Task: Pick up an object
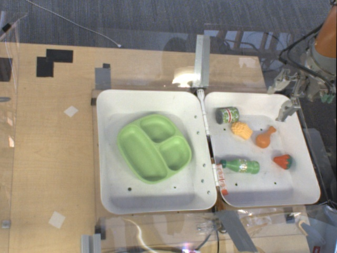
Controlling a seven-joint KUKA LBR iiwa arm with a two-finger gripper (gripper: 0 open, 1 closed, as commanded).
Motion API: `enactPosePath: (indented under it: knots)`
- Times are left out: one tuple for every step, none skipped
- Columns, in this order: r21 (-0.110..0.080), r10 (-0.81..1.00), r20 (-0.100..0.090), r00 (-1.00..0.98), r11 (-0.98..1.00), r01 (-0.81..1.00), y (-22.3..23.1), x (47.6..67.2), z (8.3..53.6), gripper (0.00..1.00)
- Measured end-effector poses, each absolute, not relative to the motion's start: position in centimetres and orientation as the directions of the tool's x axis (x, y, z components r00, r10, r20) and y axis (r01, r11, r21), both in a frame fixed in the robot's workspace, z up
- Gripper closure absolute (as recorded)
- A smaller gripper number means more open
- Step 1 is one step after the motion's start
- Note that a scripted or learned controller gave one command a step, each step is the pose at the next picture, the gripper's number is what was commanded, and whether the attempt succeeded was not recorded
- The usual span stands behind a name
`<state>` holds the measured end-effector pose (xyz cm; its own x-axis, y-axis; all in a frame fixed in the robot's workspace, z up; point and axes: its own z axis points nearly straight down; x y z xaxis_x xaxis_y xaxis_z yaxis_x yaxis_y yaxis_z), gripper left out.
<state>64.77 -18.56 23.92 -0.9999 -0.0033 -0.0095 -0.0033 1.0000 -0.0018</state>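
The right bin (303, 191) holds several small items. A green can with a red label (227, 115) lies at the back left, with a yellow lumpy piece (241, 130) just in front of it. An orange drumstick-shaped toy (265, 136) lies in the middle. A red pepper-like toy (282, 162) rests at the right, and a green bottle (240, 166) lies on its side near the front. My gripper (283, 100) hangs over the bin's back right corner, open, with nothing between its fingers. It is well clear of every item.
A green divided plate (154, 147) takes up the middle of the left bin (113, 194). A metal divider post (202, 62) stands between the bins at the back. Cables trail from the arm (321, 62) at the upper right.
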Motion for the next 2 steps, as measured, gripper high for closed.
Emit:
enactPosePath:
  knots:
    - [-0.004,-0.123,-0.014,-0.992,0.992,-0.123,-12.9,64.2,11.1,0.0]
    - [-0.006,-0.131,-0.022,-0.991,0.991,-0.131,-12.7,64.5,12.4,1.0]
